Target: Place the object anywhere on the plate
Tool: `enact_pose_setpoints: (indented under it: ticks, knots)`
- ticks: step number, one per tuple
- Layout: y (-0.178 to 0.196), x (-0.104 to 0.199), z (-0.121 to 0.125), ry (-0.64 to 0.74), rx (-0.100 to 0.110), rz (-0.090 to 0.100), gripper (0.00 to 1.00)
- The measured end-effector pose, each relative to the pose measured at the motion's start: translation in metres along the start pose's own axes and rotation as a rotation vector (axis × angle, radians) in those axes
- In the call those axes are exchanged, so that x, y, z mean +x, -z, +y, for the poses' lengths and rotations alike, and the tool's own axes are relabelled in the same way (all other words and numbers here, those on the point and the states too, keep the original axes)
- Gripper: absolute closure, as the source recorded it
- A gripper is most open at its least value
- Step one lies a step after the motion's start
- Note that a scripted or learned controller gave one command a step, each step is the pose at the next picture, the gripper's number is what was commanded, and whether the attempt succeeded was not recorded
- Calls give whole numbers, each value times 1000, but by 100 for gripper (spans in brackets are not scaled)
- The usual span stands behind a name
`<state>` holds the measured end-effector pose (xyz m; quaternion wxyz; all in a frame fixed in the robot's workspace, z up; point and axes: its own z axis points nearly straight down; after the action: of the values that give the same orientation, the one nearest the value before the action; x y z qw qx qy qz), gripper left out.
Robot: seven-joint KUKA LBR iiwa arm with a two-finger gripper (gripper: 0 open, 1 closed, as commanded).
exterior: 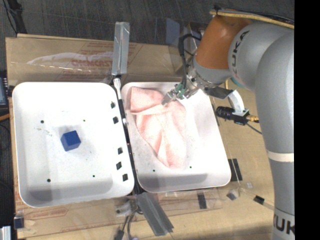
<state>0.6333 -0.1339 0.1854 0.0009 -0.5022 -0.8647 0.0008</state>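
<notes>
1 tool [172,97] over pink cloth [162,129]

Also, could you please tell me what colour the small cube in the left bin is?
The cube is blue, seen clearly in the camera view.

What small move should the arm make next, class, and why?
Probably lift slightly: the end effector sits at the upper edge of the pink cloth in the right bin, and a lift would show whether it has caught it.
</notes>
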Motion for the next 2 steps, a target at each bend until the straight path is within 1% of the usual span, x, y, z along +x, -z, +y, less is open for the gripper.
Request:
enact_pose_setpoints:
  ticks: [1,2]
  knots:
    - [45,-1,0,4,-1,-1,100]
    - [41,38,8,409,1,1,100]
